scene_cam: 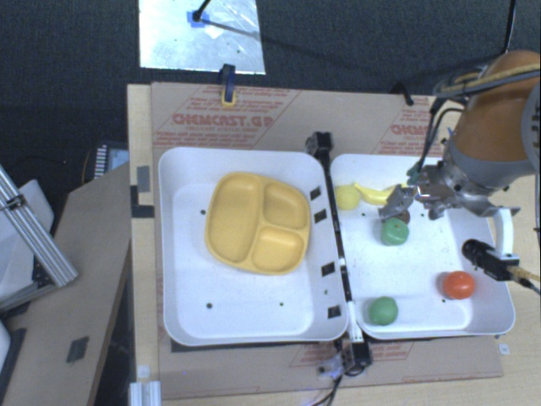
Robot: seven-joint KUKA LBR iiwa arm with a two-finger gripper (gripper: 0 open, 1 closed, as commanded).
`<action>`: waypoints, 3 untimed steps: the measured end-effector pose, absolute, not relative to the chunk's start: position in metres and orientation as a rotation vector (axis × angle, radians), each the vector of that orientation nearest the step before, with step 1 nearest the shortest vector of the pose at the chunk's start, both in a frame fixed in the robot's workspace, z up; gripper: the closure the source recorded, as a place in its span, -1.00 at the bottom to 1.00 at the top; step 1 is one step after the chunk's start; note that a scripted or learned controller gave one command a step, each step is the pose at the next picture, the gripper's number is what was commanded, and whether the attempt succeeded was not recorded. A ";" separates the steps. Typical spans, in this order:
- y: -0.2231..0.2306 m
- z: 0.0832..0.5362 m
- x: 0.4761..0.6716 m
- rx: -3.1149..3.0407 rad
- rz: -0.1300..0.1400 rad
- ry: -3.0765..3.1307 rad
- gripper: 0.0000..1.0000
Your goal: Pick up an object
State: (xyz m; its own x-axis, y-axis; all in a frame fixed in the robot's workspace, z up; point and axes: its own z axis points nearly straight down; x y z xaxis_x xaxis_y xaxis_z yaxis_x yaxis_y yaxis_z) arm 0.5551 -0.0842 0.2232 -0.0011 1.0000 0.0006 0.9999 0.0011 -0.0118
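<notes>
Now look at the right-hand shallow white bin (490, 315) on your table (254, 112): the hand (404, 203) is low over its upper part, reaching in on the grey arm with the orange band (499, 112). You cannot tell from this slant how far the hand is parted, and nothing is plainly seen between its tips. Just below the hand, touching or nearly touching it, sits a round green ball-like object with a brownish top (394, 231). Just to the hand's left lies a yellow banana-shaped toy (374, 194), and beside that, further left, a rounded yellow lemon-like piece (347, 197) against the bin's inner wall.

Well below the hand, near the bin's front edge, you have a second round green object (383, 310). Down and to the right of the hand rests a round orange-red object (458, 285), with a black-tipped fitting (485, 258) near it.

Far to the hand's left, across the black divider (331, 218), the other white bin (182, 294) holds a yellow plastic plate with three compartments (257, 222), lying flat.
</notes>
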 end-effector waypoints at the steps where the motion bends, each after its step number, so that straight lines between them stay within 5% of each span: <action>1: -0.084 0.230 0.558 -2.219 -0.001 -2.226 -1.00; 3: -0.089 0.129 0.574 -2.219 0.002 -2.221 -1.00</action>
